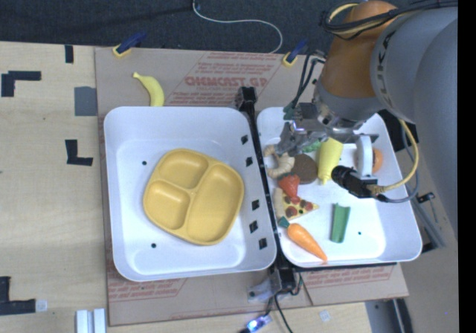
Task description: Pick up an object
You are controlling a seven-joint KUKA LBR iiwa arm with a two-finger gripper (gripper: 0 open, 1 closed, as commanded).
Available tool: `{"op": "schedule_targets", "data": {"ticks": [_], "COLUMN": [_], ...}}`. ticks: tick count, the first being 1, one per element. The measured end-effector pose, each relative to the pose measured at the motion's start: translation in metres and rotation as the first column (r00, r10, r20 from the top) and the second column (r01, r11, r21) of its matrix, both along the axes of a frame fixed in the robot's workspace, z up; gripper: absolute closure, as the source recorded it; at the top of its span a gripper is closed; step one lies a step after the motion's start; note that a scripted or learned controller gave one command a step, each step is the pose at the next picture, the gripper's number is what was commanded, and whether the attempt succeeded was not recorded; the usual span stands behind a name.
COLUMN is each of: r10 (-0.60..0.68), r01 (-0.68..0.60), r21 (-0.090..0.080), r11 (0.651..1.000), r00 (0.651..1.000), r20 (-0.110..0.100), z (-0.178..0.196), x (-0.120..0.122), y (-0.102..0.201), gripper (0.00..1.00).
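Gripper (290, 138) is hovering low over toy food in right bin (398, 238), nr the brown piece (303, 168). Nothing's being lifted yet, so pick isn't done. Can't tell claw state.

Arm (420, 64): I note a smooth grey casing.
Wrist band (357, 49): orange, rounded.
Cables (394, 183): yellow and black, looped alongside.

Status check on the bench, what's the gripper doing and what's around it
Gripper low over right bin, fingers unclear. Nothing seen held. Corn, carrot, pizza slice crowd it. Yellow tray in left bin.
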State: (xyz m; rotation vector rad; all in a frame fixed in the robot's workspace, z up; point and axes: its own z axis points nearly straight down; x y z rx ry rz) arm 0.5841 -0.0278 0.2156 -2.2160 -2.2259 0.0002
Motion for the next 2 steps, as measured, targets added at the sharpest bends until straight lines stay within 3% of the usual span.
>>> {"op": "schedule_targets", "data": {"ticks": [1,2], "r10": [0.002,-0.002], "r01": [-0.002,0.002], "r21": [0.001,-0.001], "r11": [1.000,1.000], "r00": [1.000,1.000], "r20": [0.001,-0.001], "z": [0.014,-0.002], "x": [0.018,0.034], "y": [0.054,0.073], "gripper": [1.00,1.00]}}
